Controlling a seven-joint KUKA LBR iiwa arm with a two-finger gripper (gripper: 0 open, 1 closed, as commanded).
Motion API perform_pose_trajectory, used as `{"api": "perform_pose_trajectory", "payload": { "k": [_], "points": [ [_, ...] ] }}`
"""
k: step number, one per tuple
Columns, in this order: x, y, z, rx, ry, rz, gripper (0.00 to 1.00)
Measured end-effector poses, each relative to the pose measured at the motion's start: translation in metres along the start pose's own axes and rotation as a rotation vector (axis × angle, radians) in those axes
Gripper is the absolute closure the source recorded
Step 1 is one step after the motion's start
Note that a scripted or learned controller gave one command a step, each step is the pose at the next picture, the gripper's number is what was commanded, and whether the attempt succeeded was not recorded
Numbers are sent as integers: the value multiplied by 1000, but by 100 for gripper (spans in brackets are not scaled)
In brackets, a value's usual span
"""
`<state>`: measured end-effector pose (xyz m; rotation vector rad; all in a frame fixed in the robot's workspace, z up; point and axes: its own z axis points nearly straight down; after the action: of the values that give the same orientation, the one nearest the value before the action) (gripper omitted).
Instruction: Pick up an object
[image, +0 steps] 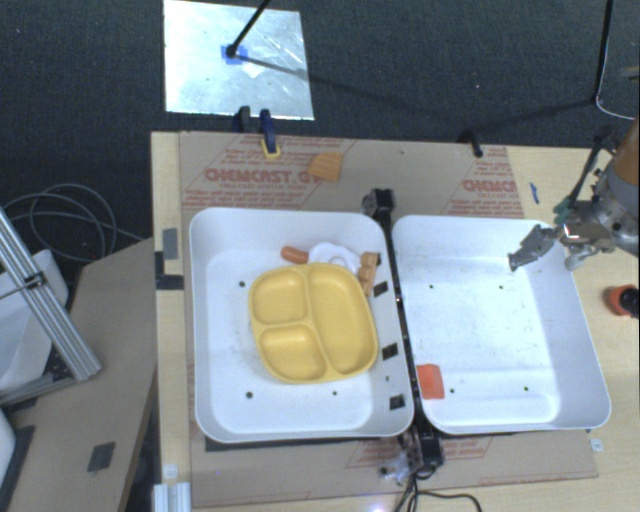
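Claw (540, 248) hangs above the right bin's (560, 400) upper right edge, whether spread or closed I cannot tell. Nearest object, an orange block (429, 380), lies well apart toward that bin's lower left corner.

The arm (622, 175) is seen entering from the right edge of the camera view, with only its lowest part visible. An orange band (628, 150) is shown above the wrist, and grey metal housing is seen beneath it. The gripper (548, 245) is held at the upper right, pointed leftward and slightly downward. One dark finger (527, 250) is extended to the left, a second is seen beside it nearer the wrist, and nothing is seen between them.
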<state>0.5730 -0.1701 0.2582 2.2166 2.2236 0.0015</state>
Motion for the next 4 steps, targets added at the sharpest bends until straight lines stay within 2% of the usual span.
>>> {"api": "perform_pose_trajectory", "payload": {
  "k": [1,2,3,4],
  "points": [
    [51,-91,47,11,5,2,0],
    [17,-85,-55,-11,-4,4,0],
    [78,-72,30,7,4,-7,0],
    [19,-86,-56,-9,-5,7,0]
  ]
}}
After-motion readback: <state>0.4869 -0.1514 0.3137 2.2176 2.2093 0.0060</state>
